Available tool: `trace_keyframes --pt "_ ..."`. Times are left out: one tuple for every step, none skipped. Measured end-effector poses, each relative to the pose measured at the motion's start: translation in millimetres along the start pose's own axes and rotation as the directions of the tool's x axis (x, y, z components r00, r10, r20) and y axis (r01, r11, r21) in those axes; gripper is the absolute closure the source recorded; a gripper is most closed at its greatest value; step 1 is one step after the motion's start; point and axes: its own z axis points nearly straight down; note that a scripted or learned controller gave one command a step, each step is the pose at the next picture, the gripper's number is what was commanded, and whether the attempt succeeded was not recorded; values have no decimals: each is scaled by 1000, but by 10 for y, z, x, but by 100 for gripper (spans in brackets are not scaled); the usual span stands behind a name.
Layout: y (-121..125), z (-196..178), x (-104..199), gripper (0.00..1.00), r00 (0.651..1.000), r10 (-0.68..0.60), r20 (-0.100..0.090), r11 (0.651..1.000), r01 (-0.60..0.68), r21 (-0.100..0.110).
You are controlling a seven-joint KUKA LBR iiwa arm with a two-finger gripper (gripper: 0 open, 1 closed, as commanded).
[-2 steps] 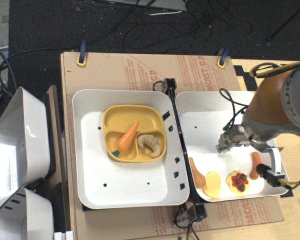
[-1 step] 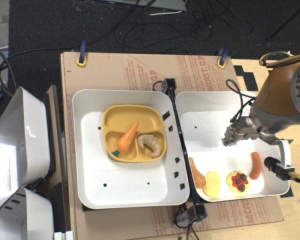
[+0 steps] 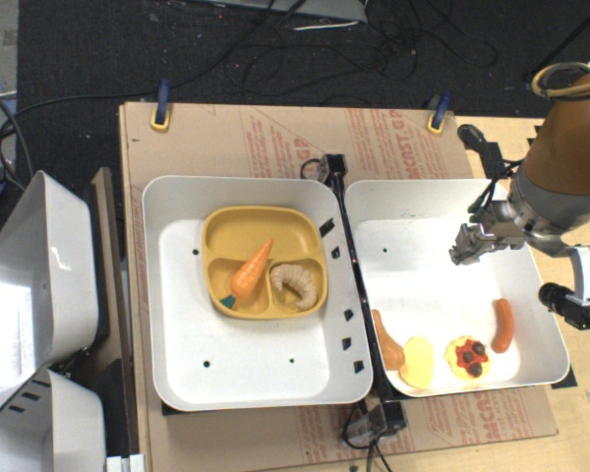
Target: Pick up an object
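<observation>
Gripper (image 3: 469, 247) hovering over right bin (image 3: 423, 205), nothing visibly held, finger opening unclear. Approach stage. Next: descend toward sausage (image 3: 502, 324) or pizza slice (image 3: 469, 356), then close.

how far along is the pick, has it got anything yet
Nothing looks picked yet. The gripper hangs over the right bin with nothing visible in it. The sausage, pizza slice and the other toys lie along the bin's near edge, all left to grab.
</observation>
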Motion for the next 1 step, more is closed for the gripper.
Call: trace_keyframes --pt "12 -229 0 100 1000 0 -1 1000 0 3"
